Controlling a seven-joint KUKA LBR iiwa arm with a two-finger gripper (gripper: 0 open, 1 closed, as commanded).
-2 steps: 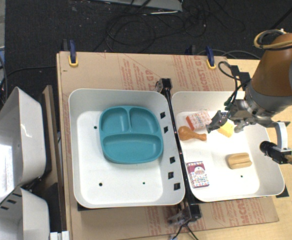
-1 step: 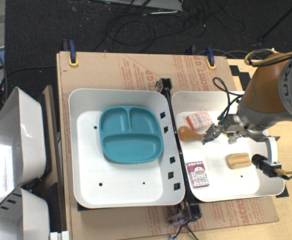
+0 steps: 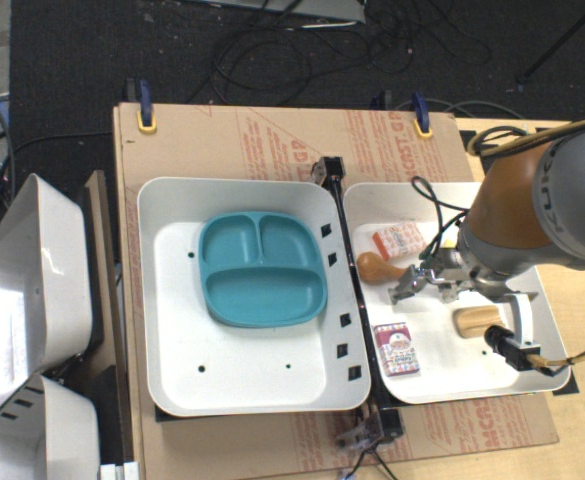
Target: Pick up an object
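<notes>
Nearest the camera, a small flat pink-and-white card packet point(image 3: 397, 349) lies at the front left of the right-hand shallow white bin point(image 3: 452, 392), close to the divider between the two bins. It looks light and stiff, but lying flat it offers only thin edges, so a pinch across its short width seems the likeliest hold.

Further back, a small tan wooden block point(image 3: 475, 319) sits just beside the arm's wrist; it appears rigid, light and easy to clamp across its narrow sides. A rounded brown pear-shaped piece point(image 3: 380, 267) rests near the divider, with a red-and-white printed carton point(image 3: 400, 239) just behind it. The rounded piece may roll or slip from a pinch; the carton is probably thin-walled and could dent.

The metal two-finger gripper point(image 3: 409, 286) hangs low over the middle of this bin, pointing at the brown piece; whether it is released or clenched I cannot tell, and nothing is seen held in it.

Room is tight: the divider and bin wall crowd the left-side items, and the things lie near one another. The left white bin point(image 3: 167, 368) holds a teal divided plastic tray point(image 3: 263, 269).
</notes>
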